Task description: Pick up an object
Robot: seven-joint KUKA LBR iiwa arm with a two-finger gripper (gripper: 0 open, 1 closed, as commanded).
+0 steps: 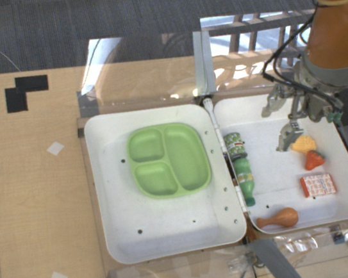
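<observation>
Two white bins sit side by side on the bench (35, 207). Left bin (130, 239) holds a green divided plate (167, 160). Right bin (266, 173) holds a green bottle (240, 170) lying along its left wall, a yellow piece (304, 143), a red piece (314, 160) just below it, a red-and-white box (318, 185) and a brown pear-shaped item (278, 218) at the near edge. Hand (287, 126) hangs over the right bin, beside the yellow piece; fingers spread, nothing between them.
</observation>
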